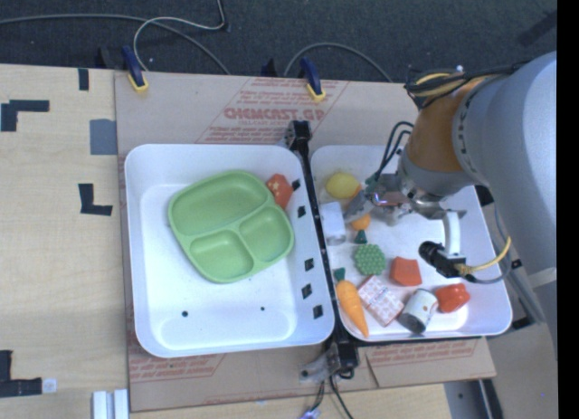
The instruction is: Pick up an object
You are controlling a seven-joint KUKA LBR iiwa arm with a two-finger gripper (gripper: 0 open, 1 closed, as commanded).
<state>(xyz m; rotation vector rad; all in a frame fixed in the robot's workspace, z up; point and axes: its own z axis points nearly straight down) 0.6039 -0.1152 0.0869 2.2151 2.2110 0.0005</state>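
Note:
My gripper (384,200) hangs low over the upper middle of the right bin (488,313), below the orange band on the wrist. Just left of it lie a yellow lemon (341,184), a small orange piece (360,222) and a white block (332,223). Further toward the front sit a green knobbly piece (368,258), an orange-red block (406,271), a carrot (351,308), a pink checkered box (380,299), a small can (418,310) and a red piece (452,297). The wrist hides what lies directly under the gripper.
The left bin (145,254) holds a green divided plate (232,224) with a red-orange item (280,189) at its upper right corner. A black divider strip (309,227) runs between the bins. Cables (452,259) hang off the wrist over the right bin.

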